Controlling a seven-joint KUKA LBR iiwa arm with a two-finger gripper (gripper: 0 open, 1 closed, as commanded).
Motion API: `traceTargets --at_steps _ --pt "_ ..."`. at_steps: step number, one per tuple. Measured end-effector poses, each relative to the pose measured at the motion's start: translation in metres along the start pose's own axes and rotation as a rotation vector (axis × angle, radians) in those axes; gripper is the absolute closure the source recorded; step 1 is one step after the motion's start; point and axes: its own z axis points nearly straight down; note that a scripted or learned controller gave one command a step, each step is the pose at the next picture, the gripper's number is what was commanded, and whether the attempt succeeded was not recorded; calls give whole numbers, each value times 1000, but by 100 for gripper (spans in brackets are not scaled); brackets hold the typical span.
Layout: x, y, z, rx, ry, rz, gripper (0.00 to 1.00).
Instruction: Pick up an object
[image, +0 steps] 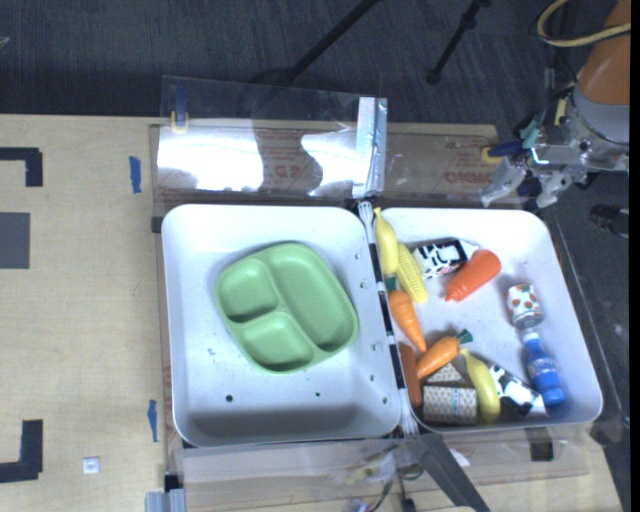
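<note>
I am hovering my hand (540, 180) just beyond the far right corner of the right bin (560, 255), and I cannot tell how it is set. Inside that bin are lying carrots (472, 276), a banana (385, 240), corn (411, 272) and a bottle (541, 368); a green plate (287, 305) is sitting in the left bin (190, 300).

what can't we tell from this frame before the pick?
- Gripper, camera view: small and blurred at the top right; finger state unreadable.
- Arm: cut off by the top right edge.
- Patterned block: half covered by a carrot and a banana.
- Small can: label too small to read.
</note>
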Motion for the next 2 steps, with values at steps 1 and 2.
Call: traceTargets --at_steps 1,2 --pt "5 -24 -6 0 0 -194 0" --pt "3 -74 154 -2 -1 -372 0"
